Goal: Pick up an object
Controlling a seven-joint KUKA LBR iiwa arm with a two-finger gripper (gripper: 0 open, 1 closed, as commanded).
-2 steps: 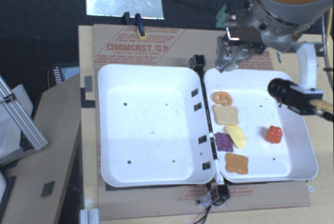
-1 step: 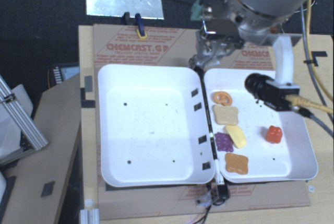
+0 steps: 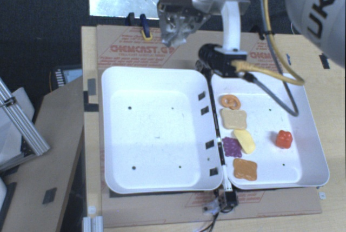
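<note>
Several small toy foods lie in the right bin (image 3: 311, 133): an orange pretzel (image 3: 230, 101), a beige toast slice (image 3: 234, 119), a yellow piece (image 3: 245, 141), purple grapes (image 3: 231, 146), an orange-brown piece (image 3: 245, 169) and a red pepper (image 3: 284, 139). My gripper (image 3: 174, 32) hangs high over the cardboard behind the left bin's (image 3: 116, 117) far edge, well apart from all of these. It points down and I see nothing in it.
The two white bins sit side by side on a cardboard sheet (image 3: 124, 47), joined by black clips (image 3: 211, 144). A yellow cable (image 3: 275, 71) arcs over the right bin's back edge. A blue-and-yellow clamp (image 3: 145, 28) stands at the back left.
</note>
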